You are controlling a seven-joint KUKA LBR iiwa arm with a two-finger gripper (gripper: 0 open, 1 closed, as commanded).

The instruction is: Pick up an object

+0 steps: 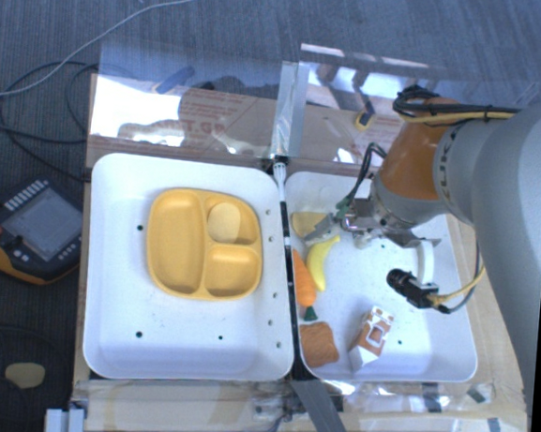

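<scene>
My gripper (338,224) hangs low over the upper left part of the right bin (427,365), just above the top end of a yellow banana (319,259). A pale yellow piece (302,223) lies right beside it, against the bin's left wall. An orange carrot (303,279) with a green tip lies left of the banana. Toward the front sit a brown bread-like piece (318,342) and a small orange-and-white carton (371,333). No object is visibly held.
The left bin (109,337) holds a yellow divided plate (204,244). The grey arm with its orange band (411,166) covers the right bin's back right. A black connector with a yellow cable (413,288) hangs over the bin's middle right.
</scene>
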